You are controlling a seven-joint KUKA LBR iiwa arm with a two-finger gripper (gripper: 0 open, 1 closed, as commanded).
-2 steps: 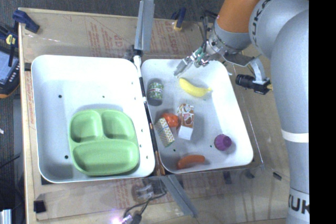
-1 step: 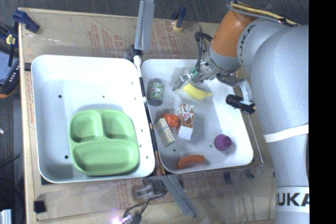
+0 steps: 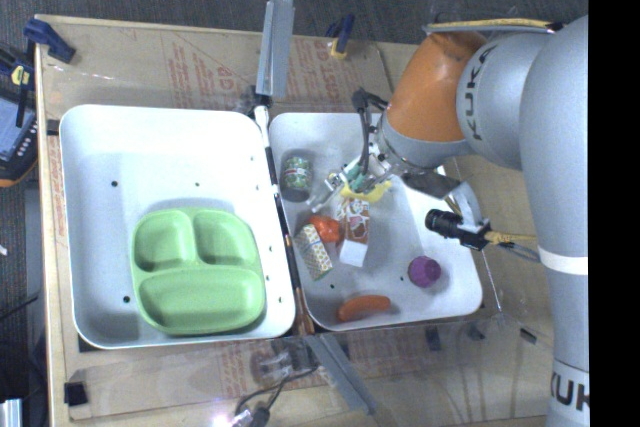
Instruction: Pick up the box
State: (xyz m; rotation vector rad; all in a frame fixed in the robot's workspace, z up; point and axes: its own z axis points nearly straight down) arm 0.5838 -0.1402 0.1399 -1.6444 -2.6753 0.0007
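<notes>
Camera view: the claw [image 3: 362,177] hangs just above the box [image 3: 354,227], its grip impossible to make out.

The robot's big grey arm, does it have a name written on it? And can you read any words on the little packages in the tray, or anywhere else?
"KUKA": dark letters on the grey arm beside the orange band, seen at a slant.
"KU": start of the same brand, cut off by the picture's bottom edge, lower on the arm.
Patterned box in the right bin: print too small to read.
Can: label blurred.
Red marks on the bench: not readable.
</notes>
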